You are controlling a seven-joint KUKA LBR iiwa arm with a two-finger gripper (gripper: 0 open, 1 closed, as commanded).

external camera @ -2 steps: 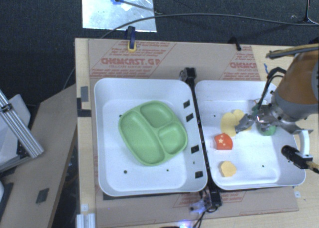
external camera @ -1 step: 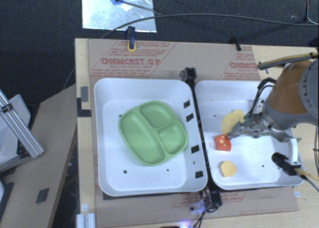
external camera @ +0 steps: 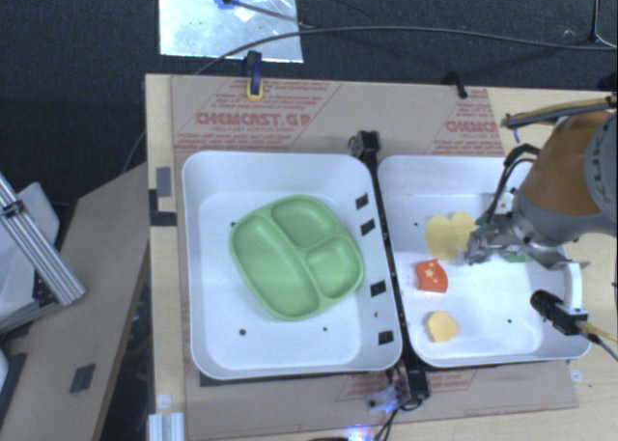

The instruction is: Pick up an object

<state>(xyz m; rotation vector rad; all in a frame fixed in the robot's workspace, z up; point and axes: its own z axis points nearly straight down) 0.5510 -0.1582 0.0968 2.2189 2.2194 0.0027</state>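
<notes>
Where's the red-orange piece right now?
The red-orange piece lies in the right bin, near its left wall, between the pale yellow piece above and the small yellow piece below.

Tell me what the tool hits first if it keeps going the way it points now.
Most likely the pale yellow piece: the tool points toward the view's left and down, its tip at that piece's right edge. Depth is unclear, so it may meet the right bin's floor first.

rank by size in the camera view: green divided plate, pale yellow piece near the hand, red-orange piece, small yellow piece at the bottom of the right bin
1. Green divided plastic plate, by far the largest.
2. Pale yellow flat piece, partly hidden by the hand, so its full size is unsure.
3. Red-orange piece and small yellow piece look about alike; no ranking between them.
</notes>
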